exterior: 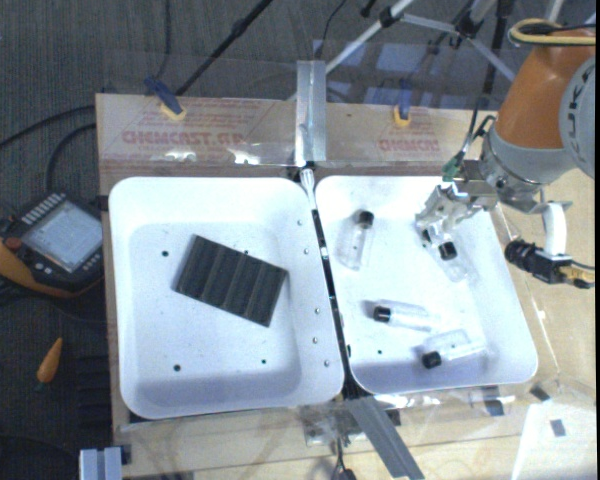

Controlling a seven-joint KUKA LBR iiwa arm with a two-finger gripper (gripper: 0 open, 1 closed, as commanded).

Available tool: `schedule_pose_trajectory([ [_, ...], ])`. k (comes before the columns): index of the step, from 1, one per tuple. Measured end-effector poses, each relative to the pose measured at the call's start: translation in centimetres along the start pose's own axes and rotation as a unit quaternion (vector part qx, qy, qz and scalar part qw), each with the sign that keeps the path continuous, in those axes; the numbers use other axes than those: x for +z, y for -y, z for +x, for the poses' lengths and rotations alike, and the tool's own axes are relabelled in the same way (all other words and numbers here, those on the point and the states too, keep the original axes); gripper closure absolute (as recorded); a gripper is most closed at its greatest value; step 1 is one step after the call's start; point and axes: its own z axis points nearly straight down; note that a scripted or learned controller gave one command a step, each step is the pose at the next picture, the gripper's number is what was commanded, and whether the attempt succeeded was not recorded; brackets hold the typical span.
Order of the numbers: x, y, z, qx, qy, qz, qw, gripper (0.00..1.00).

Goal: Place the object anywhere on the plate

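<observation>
A dark ridged rectangular plate (pixel 230 280) lies tilted in the left white bin (pixel 140 208). Several clear vials with black caps lie in the right white bin (pixel 380 190): one (pixel 357 238) near the bin's upper left, one (pixel 402 315) in the middle, one (pixel 452 349) at the front right, and one (pixel 451 255) at the upper right. My gripper (pixel 442 218) hangs over the upper right of the right bin, just above that last vial. Whether it touches the vial is not visible.
The grey divider (pixel 325 268) between the two bins runs down the middle. A handheld controller (pixel 55 240) lies off the bench at the left. Cables and a connector (pixel 536 256) hang by the arm at the right bin's edge.
</observation>
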Motion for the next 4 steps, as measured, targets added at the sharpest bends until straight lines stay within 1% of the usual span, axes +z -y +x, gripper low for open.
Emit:
schedule_pose_trajectory([
  [1,1.6,0.1,8.6,0.068,-0.002,0.001,0.9977,1.00],
  [2,1.7,-0.3,15.3,-0.055,-0.001,0.001,0.9985,1.00],
  [3,3.2,-7.0,20.8,-0.148,0.000,0.000,0.9890,1.00],
  [4,1.0,-4.1,32.5,-0.330,-0.002,-0.001,0.9438,1.00],
])
